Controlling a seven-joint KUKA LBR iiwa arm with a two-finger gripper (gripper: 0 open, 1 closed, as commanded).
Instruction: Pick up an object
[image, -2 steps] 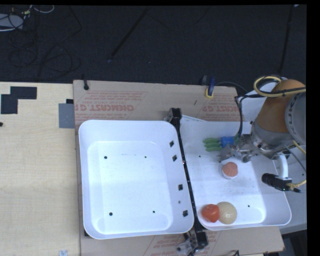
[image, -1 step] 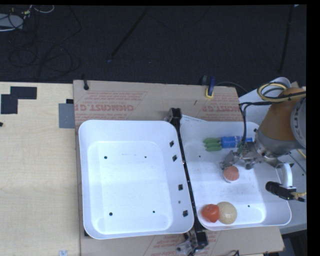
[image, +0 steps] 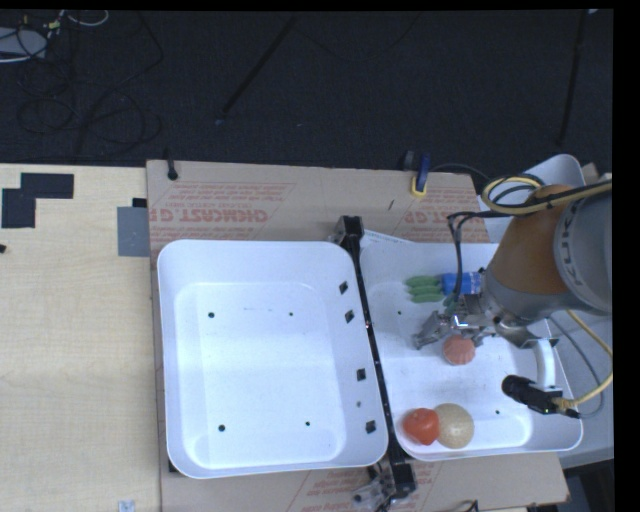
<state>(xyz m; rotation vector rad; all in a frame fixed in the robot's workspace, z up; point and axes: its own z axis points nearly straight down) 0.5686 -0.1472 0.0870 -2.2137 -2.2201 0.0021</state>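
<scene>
"Where's the arm (image: 540, 262) from where you stand?"

"Over the right bin (image: 400, 375), coming in from the right side. The gripper (image: 455, 330) hangs low, about the middle of that bin."

"Has it got hold of anything?"

"Can't say. A pink ball (image: 459, 351) sits right at the gripper, just on the near side of it, touching or as good as. Whether the gripper is spread or pinched on it, I cannot tell from this angle."

"What else is in there?"

"A green thing (image: 424, 288) and a blue thing (image: 462, 283) lie side by side toward the far wall, just behind the gripper. Down at the near edge a red ball (image: 421, 425) and a beige ball (image: 456, 427) rest against each other, well apart from the pink one."

"And the other bin?"

"The left bin (image: 260, 365) is pushed up beside the right one, both of them on a cardboard sheet (image: 260, 200) laid over the pale wooden tabletop (image: 70, 330)."
</scene>
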